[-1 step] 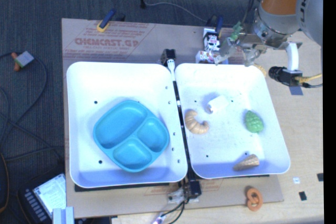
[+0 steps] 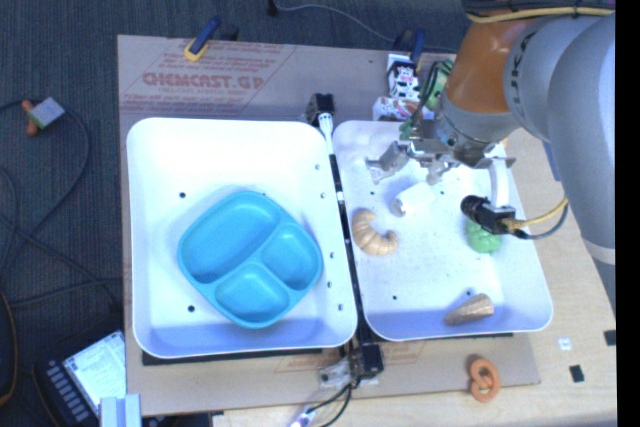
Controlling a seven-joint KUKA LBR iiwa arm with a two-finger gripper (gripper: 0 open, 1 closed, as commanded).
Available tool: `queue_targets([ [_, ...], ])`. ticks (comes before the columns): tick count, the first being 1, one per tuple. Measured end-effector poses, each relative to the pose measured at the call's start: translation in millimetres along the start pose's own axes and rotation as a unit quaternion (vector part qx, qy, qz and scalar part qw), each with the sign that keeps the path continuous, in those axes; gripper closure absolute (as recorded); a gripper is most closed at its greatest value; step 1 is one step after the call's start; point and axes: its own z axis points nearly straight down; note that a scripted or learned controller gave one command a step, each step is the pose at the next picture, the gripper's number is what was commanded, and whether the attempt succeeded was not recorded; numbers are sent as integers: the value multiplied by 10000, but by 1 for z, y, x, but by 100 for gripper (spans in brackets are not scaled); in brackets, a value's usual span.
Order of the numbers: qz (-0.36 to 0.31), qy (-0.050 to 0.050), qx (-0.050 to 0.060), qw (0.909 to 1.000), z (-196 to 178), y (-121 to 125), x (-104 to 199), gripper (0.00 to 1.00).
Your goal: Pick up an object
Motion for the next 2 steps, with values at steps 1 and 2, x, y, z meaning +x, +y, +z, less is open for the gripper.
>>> queue_targets([
  [1,-2,-38,-145,9999,27,-32,-5,0],
  [2,-5,-49,-186,9998,28,-74,-5,0],
])
